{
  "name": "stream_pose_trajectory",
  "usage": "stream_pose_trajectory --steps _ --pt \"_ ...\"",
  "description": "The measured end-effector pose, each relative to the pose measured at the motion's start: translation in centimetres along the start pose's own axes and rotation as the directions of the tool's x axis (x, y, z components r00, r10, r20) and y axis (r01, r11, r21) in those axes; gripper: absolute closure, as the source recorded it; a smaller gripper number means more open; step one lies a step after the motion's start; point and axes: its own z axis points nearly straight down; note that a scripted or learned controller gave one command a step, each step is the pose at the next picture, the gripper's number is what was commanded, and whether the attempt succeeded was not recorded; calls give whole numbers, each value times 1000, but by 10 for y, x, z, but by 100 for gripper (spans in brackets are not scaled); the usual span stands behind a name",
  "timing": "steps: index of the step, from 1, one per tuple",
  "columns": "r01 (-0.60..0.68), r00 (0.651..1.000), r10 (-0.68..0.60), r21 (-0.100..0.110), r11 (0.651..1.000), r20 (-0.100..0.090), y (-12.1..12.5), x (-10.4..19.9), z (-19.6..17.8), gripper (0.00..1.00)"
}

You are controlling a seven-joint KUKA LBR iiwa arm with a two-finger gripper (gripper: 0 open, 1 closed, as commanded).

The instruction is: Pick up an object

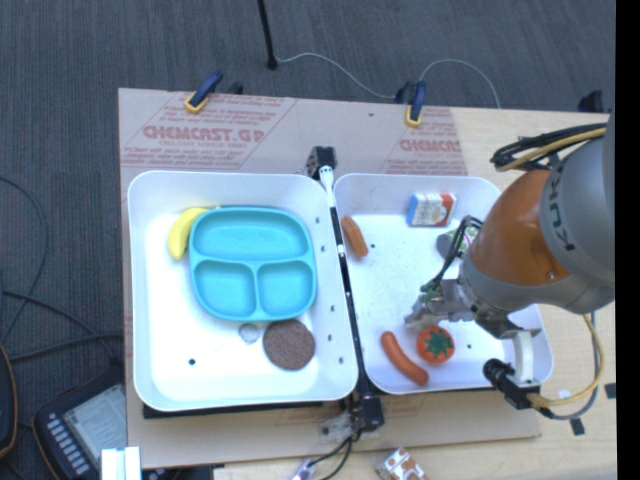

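Observation:
In the right bin (385, 190) lie a red tomato with a green top (436, 344), a reddish sausage (403, 357) near the front wall, a second sausage (353, 236) by the left wall, and a small red-and-white carton (430, 209) at the back. My gripper (428, 315) hangs low in this bin, just behind the tomato and right of the bin's middle. The grey and orange arm covers the bin's right part. I see no object held in it.
The left bin (150, 298) holds a blue divided plate (253, 262), a yellow banana (181, 232) at the plate's left, a brown round patty (289, 344) and a small grey piece (248, 333). Clamps and cables sit along the bench's back edge.

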Motion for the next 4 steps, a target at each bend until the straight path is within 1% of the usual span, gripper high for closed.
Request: stream_pose_trajectory --steps 1,2,3,4 --pt "0 1000 0 1 1000 0 0 0 0 0" --pt "0 1000 0 1 1000 -1 0 0 -9 100" --pt "0 1000 0 2 1000 -1 0 0 -9 0" --pt "-1 1000 1 8 1000 0 -4 16 11 0"
